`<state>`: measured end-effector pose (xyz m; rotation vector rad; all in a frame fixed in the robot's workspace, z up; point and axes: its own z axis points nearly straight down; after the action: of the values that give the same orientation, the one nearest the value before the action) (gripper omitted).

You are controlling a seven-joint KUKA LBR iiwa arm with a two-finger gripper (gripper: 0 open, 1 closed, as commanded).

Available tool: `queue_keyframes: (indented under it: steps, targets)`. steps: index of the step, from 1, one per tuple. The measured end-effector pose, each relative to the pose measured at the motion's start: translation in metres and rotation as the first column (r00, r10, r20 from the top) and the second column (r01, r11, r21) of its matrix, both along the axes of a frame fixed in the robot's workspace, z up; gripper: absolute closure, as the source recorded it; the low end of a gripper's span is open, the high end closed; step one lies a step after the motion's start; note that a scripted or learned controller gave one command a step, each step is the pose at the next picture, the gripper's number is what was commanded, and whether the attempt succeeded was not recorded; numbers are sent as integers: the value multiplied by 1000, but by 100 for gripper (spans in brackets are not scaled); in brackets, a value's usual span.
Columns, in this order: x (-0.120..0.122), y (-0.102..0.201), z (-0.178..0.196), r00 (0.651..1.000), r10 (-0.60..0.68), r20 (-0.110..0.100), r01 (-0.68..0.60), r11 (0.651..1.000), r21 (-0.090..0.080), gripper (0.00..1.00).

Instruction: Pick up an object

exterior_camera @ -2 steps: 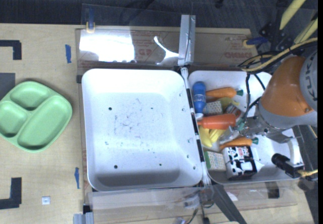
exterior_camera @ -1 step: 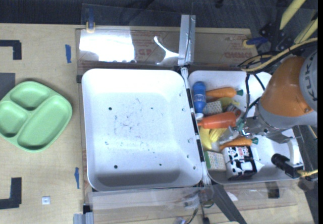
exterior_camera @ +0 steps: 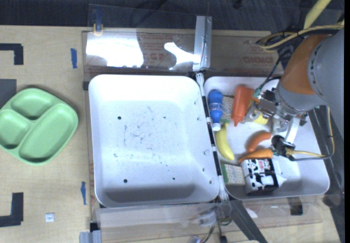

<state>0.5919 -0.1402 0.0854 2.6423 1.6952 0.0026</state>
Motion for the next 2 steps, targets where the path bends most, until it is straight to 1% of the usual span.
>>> queue_keyframes:
  steps: [1,2]
  targets:
    - [-53,-45,77,987,161,-7,-161,987,2,0]
    - [-2,-60,8,966,260,-2,-260,966,10,0]
